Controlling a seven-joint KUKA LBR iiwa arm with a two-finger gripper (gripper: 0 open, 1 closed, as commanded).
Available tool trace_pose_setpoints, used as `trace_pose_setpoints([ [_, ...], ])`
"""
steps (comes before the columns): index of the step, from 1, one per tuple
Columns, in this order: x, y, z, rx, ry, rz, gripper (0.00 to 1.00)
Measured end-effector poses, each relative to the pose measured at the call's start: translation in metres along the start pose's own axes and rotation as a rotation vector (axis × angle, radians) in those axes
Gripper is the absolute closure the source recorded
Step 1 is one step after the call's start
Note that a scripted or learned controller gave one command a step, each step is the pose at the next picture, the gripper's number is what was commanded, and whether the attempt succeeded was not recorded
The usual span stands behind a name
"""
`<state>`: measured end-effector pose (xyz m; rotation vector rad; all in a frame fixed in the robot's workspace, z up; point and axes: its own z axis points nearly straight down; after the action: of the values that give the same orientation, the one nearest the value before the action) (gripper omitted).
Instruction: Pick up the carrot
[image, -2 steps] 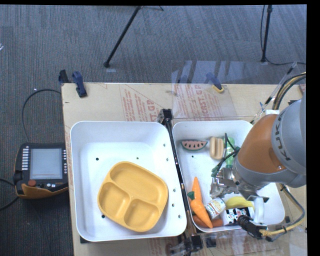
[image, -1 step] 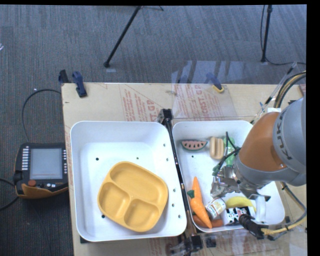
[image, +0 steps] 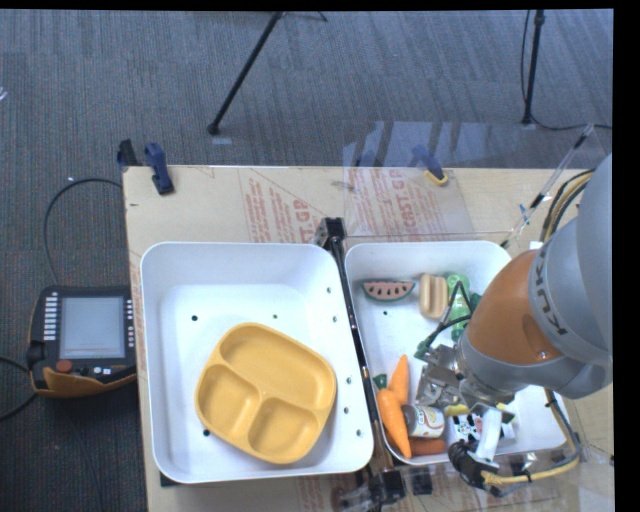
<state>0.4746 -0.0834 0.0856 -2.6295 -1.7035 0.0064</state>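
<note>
Grey carpet floor, cardboard-topped table (image: 250, 200) carrying two white bins. Arm (image: 540, 310) over right bin (image: 490, 255); hand (image: 450, 395) low near bin's front, open-or-closed state cannot tell. Carrot (image: 393, 420) lies just left of hand, second carrot piece (image: 400, 378) beside it. Watermelon slice (image: 388, 290) beyond hand. Yellow divided plate (image: 265, 392) in left bin (image: 170, 300), well left of hand.

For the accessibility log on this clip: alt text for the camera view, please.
A grey-and-orange robot arm's gripper hangs low over the right white bin, beside two carrots, with a watermelon slice farther back. The left bin holds a yellow divided plate.
</note>
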Motion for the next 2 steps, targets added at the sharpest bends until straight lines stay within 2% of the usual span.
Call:
trace_pose_setpoints([
  [1,0.064,-0.028,-0.101,-0.001,0.000,0.262,1.00],
  [2,0.078,-0.032,-0.115,0.002,-0.004,0.629,1.00],
])
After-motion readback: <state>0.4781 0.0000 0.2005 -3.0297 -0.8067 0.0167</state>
